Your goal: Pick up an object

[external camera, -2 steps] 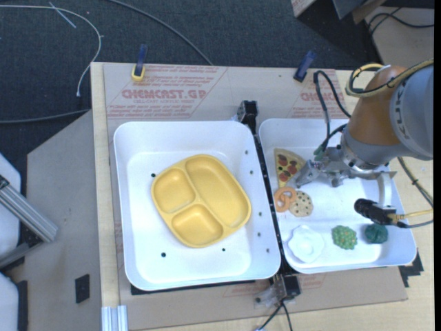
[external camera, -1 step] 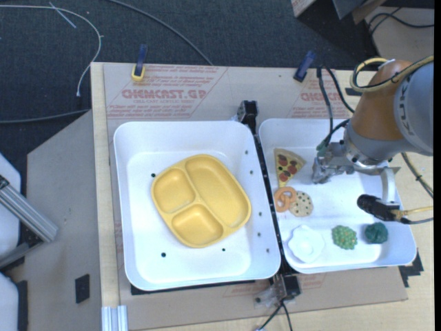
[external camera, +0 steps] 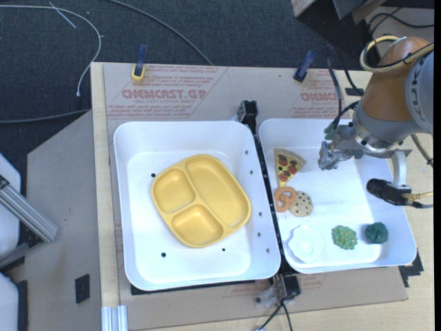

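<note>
The gripper (external camera: pixel 329 156) is hanging over the right bin (external camera: pixel 358 185) at centre right, its grasp impossible to tell; the pizza slice (external camera: pixel 287 164) is lying just left of it.

the two white bins (external camera: pixel 138 185) are looking like smooth, faintly glossy plastic. the yellow divided tray (external camera: pixel 200 200) is showing a smooth, satiny plastic finish. the tabletop (external camera: pixel 172 92) is appearing as matt printed cardboard. the arm's orange band (external camera: pixel 389 81) is gleaming like polished plastic.
</note>
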Controlling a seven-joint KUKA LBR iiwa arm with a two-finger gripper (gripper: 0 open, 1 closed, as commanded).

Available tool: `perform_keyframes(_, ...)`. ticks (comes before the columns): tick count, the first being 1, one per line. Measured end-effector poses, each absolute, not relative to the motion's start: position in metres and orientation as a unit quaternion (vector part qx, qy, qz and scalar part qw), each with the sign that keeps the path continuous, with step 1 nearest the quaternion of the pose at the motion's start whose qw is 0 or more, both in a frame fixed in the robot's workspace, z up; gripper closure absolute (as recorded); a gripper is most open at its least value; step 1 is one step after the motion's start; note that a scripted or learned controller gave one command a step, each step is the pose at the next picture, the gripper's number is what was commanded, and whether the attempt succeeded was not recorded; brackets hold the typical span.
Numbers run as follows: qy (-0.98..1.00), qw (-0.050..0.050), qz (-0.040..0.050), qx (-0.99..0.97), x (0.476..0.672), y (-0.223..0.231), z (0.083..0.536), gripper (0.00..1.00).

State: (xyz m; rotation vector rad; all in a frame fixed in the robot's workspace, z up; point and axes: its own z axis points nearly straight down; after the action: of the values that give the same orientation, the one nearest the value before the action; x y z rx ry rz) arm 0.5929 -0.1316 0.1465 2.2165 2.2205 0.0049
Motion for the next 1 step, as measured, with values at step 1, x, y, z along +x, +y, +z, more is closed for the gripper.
perform_keyframes(1, 0.708, 0.002, 0.0017, 0.706, 0.5960, -0.1318, 0.1901, 1.00)
